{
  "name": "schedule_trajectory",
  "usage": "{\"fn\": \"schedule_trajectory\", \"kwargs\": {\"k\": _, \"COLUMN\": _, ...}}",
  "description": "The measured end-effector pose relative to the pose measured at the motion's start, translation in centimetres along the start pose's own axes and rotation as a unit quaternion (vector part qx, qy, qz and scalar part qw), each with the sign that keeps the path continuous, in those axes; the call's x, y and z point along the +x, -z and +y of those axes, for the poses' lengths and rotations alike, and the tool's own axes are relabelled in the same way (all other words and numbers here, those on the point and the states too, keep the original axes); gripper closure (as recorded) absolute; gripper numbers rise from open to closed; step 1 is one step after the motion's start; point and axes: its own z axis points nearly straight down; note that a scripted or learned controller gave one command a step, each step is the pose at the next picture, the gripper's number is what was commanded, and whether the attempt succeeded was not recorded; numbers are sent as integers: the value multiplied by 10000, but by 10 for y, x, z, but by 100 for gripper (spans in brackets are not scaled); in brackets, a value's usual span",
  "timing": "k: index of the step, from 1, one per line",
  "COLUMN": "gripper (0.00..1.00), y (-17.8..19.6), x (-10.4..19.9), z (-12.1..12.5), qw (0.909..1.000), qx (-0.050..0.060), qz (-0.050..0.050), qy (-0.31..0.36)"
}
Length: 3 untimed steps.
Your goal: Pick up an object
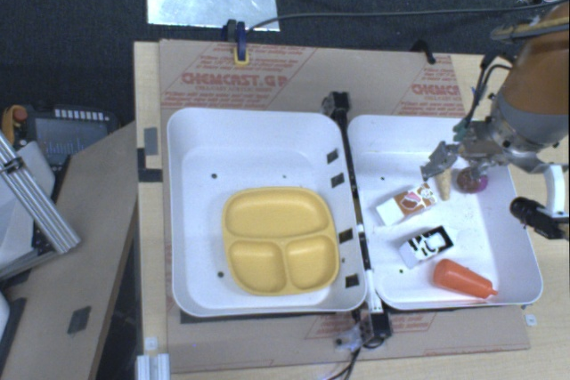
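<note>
Orange carrot (462, 278) near right bin (374, 138) front rim, gripper (443, 169) above, grip state unclear, far-left floor open.

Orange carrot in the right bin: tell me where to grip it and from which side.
Grip the orange carrot across its thicker left end, coming straight down from above. It lies flat and slanted, tapering toward the lower right, near the right bin front wall, so the fingers should likely close across its narrow width.

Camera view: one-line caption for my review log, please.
Grey arm's pincer hovers over the right bin near a small carton, orange carrot and black-white box; yellow tray fills left bin.
</note>
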Motion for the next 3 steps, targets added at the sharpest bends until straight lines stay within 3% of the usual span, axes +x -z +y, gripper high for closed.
{"fn": "schedule_trajectory", "kwargs": {"k": 1, "gripper": 0, "y": 7, "x": 0, "z": 3, "qw": 10000, "qx": -63, "qz": -10, "qy": 11}}
{"fn": "schedule_trajectory", "kwargs": {"k": 3, "gripper": 0, "y": -102, "x": 2, "z": -3, "qw": 10000, "qx": -79, "qz": -8, "qy": -7}}
